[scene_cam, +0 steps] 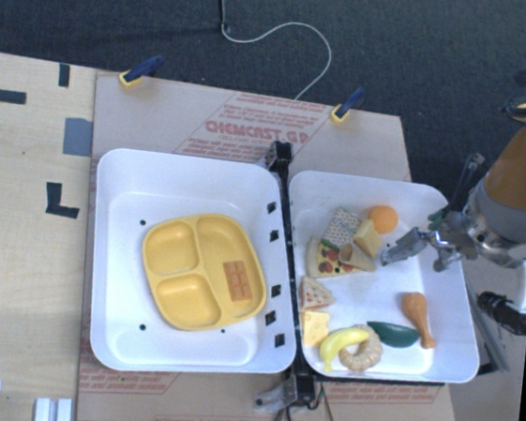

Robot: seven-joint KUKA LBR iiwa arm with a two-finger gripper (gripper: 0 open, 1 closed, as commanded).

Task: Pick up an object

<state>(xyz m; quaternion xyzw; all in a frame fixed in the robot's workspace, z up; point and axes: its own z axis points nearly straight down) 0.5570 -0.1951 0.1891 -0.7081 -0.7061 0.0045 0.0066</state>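
Arm comes in from the right, orange band above the wrist, w/ claw over the right bin, upper-mid area. One finger points left toward the food pile; can't tell if the claw is released or clenched, and nothing is seen between its fingers.

Right bin contents: orange near the top, touching a cheese wedge just left-below it. Cracker left of the cheese, pizza slice below it, partly under the pile. Finger tip is just right of the cheese/pizza group, contact unclear. Drumstick lies apart at right, below the claw. Front of bin: banana, bagel touching it, dark green piece just right-above the bagel. Sandwich triangle and a yellow block along the left wall.

Left bin holds a yellow tray w/ 3 compartments; a brown waffle sits in its right one.

Both bins rest on cardboard on the tabletop, clamps at the back corners.
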